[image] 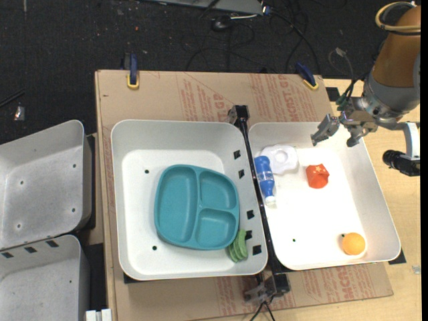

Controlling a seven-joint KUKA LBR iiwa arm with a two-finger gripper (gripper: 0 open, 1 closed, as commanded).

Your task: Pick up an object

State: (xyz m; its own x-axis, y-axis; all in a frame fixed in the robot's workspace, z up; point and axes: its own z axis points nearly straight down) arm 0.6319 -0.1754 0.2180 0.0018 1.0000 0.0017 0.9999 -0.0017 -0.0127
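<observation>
Two bins on the table (167,85). Left bin (130,146): teal divided plate (197,207), green item (238,247) at its corner. Right bin (378,199): red block (317,176), orange ball (353,243), blue-and-white bottle (266,176), long axis running front to back. Hand (340,134): fingers spread, grasping nothing, over the far rim; red block lies nearest, just below-left.

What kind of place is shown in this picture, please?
Most likely a robotics lab test bench. A robot arm with a gripper reaches over two white bins, which sit on cardboard clamped to the bench, and loose cables lie on the dark floor behind.
</observation>
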